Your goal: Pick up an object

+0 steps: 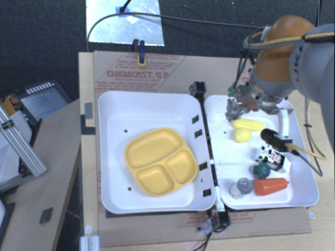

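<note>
Several small objects crowded the right bin (301,192); the gripper (234,110) hung just above the yellow banana (248,124), presumably targeting it; finger spread unreadable.

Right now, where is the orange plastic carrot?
The orange plastic carrot lies in the right white bin, near its front edge, beside the small grey round cup and just below the dark teal ball.

yellow plastic banana (248,124): flat, right bin's upper part
yellow ball (242,135): just below it
orange plastic carrot (270,186): lying near front
</note>
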### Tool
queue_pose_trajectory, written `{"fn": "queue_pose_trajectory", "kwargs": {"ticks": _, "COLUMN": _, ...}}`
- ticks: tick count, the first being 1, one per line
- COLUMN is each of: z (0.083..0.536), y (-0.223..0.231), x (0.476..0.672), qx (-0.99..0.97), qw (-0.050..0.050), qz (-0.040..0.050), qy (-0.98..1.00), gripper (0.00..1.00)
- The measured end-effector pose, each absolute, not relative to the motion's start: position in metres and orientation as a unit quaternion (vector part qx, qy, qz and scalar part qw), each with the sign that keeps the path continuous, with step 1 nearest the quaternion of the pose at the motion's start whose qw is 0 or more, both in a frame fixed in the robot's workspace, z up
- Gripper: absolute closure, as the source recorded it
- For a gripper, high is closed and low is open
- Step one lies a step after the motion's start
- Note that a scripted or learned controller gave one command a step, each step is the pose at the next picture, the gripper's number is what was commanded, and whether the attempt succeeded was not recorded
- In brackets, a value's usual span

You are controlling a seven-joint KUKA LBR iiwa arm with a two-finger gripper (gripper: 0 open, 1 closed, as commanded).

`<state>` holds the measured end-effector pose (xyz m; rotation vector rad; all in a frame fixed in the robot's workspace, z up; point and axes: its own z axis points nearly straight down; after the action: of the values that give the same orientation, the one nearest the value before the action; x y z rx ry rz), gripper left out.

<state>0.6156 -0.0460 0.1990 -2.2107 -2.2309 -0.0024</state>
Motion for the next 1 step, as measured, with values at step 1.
{"fn": "queue_pose_trajectory", "kwargs": {"ticks": 1, "z": 0.1987, "y": 0.003, "x": 0.6117, "qx": -0.704, "qw": 0.001, "qz": -0.0006, "qy": -0.71, "gripper": 1.0}}
